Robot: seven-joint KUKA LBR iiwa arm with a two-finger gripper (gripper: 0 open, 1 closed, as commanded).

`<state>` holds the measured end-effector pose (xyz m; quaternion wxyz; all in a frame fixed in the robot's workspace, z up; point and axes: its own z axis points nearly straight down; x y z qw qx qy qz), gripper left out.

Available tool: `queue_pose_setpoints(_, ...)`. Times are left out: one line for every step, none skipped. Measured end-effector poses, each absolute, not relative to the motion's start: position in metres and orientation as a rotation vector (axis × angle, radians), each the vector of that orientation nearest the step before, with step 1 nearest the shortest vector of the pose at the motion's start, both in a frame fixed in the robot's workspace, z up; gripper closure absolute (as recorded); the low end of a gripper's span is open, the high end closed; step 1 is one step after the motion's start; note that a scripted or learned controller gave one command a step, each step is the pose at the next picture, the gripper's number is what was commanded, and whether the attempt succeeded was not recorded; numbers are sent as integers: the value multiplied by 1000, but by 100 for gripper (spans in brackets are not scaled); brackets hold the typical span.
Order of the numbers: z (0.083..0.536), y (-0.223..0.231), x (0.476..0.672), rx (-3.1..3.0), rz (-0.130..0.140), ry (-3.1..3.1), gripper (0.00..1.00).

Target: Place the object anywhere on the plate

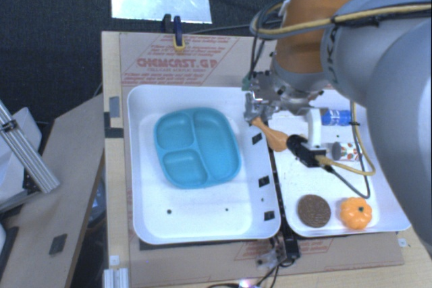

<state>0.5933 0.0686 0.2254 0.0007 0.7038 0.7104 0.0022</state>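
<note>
Gripper (255, 111) at wooden spoon (273, 135); grip state unclear. Spoon looks light, stiff, smooth; grab mid-handle, then blue plate (197, 147).

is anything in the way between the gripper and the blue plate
Nothing visible. The gripper hangs over the wall between the two bins, and the bare white bin floor surrounds the blue three-compartment plastic plate to its left.

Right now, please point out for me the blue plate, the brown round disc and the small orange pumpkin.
blue plate (198, 146): camera view, on the ridge between its three compartments.
brown round disc (314, 210): camera view, middle of its flat top face.
small orange pumpkin (356, 213): camera view, middle of its rounded body.
</note>
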Motion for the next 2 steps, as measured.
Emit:
queue_pose_setpoints(223,128,609,2210,6,2232,100)
queue_pose_setpoints(215,177,630,2212,6,2229,100)
